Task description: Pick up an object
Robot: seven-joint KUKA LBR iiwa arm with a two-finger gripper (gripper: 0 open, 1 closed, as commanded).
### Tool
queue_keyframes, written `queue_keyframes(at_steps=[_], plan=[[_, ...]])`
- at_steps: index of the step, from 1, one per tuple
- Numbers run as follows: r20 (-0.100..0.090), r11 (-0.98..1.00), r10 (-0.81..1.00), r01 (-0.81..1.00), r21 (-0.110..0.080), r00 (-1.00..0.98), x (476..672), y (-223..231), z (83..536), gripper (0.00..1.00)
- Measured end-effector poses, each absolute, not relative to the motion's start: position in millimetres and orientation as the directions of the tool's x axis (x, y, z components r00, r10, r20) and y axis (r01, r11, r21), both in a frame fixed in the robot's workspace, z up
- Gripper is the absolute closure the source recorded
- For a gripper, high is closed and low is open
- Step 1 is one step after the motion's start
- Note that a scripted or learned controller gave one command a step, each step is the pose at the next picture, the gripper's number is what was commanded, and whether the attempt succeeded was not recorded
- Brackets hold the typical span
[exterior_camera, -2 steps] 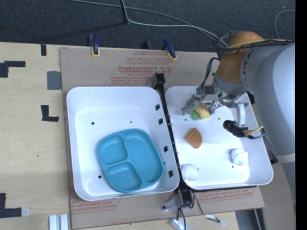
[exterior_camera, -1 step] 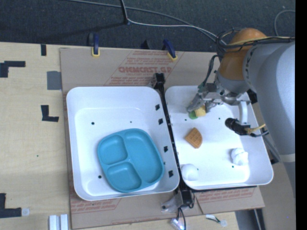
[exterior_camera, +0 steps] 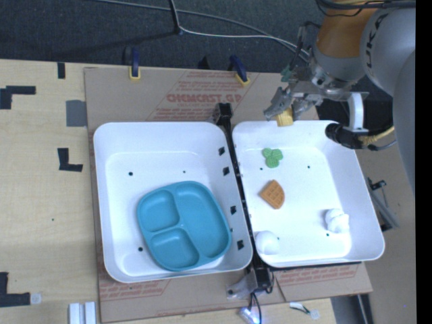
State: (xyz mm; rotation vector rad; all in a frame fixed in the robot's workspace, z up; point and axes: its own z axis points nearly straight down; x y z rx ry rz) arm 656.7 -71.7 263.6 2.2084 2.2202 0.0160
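Note:
My gripper [exterior_camera: 285, 112] hangs over the far rim of the right bin [exterior_camera: 351, 181], near its back left corner. A small yellow piece [exterior_camera: 285, 119] shows between its fingers, lifted off the bin floor. On that floor lie a green clover-shaped piece [exterior_camera: 273, 157], an orange waffle-like piece [exterior_camera: 273, 194], a white lump [exterior_camera: 335, 220] at the right and another white lump [exterior_camera: 265, 240] at the front left corner.
The left bin [exterior_camera: 115, 154] holds a blue divided plate [exterior_camera: 182, 225] in its front half. A black divider with clips [exterior_camera: 233, 181] runs between the bins. Cables [exterior_camera: 202, 22] trail over the dark floor behind the bench.

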Motion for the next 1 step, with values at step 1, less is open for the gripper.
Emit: queue_keyframes(at_steps=[1], plan=[[0.001, 0.006, 1.0, 1.0, -0.001, -0.006, 634.6, 3.3, 252.7, 1.0]])
